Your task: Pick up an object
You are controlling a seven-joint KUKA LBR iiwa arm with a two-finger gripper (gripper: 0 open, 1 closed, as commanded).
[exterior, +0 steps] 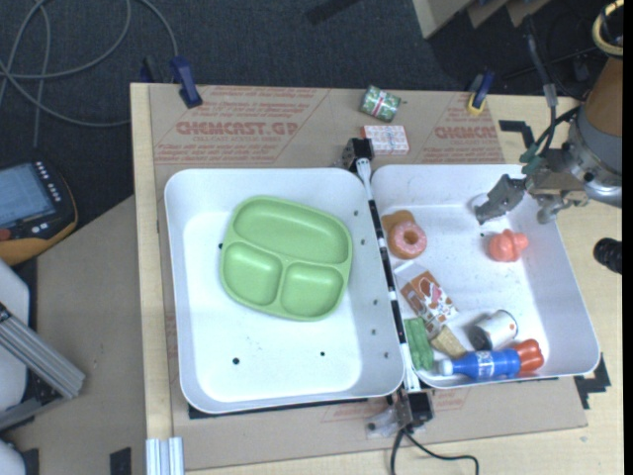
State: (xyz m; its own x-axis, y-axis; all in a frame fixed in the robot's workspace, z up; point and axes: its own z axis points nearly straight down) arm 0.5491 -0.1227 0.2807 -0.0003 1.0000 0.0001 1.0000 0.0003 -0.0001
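— Where's the gripper [516, 198] right now?

— Over the upper part of the right bin [572, 295], reaching in from the right. One grey finger [495, 202] sticks out toward the left, the other sits nearer the wrist, and the jaws stand apart with nothing between them.

— And the things it could pick?

— All in that right bin. A pink toy [506, 245] lies just below the gripper (close, but not touching as far as I can see). A pink-frosted doughnut [405, 237] sits near the bin's left wall. Lower down there's a snack packet [431, 301], a small silver can [494, 328] on its side, and a blue bottle with a red end [495, 363] lying along the bottom edge.

— The left bin [188, 295]?

— It holds a green divided plate [287, 258], lying flat.

— Anything on the tabletop [257, 127] itself?

— A small green-and-white can [381, 103] and a little patterned box [386, 139], both beyond the bins, near the far edge.
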